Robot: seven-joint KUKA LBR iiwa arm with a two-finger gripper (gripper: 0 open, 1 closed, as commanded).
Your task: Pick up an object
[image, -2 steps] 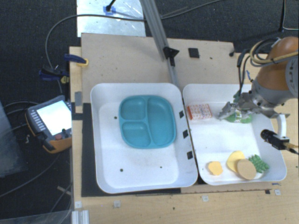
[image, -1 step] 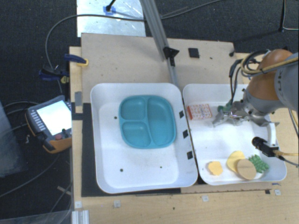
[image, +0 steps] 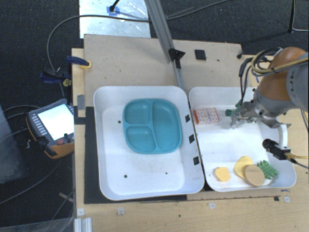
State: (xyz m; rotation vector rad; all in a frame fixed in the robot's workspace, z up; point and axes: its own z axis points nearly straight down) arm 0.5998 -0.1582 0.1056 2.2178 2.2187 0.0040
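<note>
My gripper (image: 235, 117) hangs low over the back half of the right bin (image: 217, 144), reaching in from the right under the grey and orange wrist. A small red-and-white patterned box (image: 206, 115) lies just left of it, close but apart. Along the bin's front lie a small yellow piece (image: 222, 174), a larger yellow piece (image: 243, 165), a tan round disc (image: 254, 175) and a green ridged piece (image: 267, 169), bunched toward the front right corner. I see nothing held in the gripper.
The left bin (image: 111, 168) holds a teal divided plate (image: 152, 125). A slanted grey pole (image: 161, 25) crosses the back of the bench. A black connector (image: 274, 149) on the arm juts over the right bin's right side.
</note>
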